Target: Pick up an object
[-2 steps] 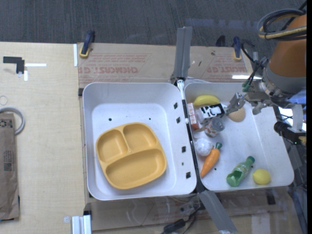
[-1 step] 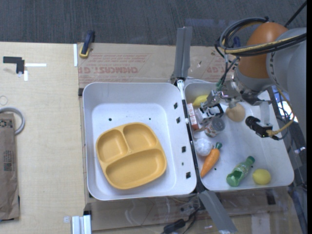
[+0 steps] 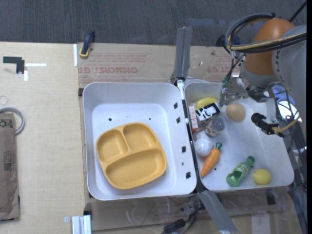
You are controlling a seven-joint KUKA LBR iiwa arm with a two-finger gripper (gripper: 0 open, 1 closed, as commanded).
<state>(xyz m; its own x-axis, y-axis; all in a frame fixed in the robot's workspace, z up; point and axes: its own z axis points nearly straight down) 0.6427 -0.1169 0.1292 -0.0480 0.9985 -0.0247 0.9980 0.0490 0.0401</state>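
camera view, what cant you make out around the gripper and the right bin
- Gripper: the wrist covers its fingers; open or shut can't be told.
- Right bin: the arm covers its far corner.
- Packets by the divider: print too small to read.
- Pale lump above the carrot: too blurred to identify.

bins [image 3: 92,130]: glossy white plastic | tray [image 3: 130,154]: matt yellow plastic (smooth) | bench [image 3: 39,169]: pale wood | bottle [image 3: 240,172]: shiny green

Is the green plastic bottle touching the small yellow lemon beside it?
Apart. The camera view shows a strip of white bin floor between the green plastic bottle and the small yellow lemon.
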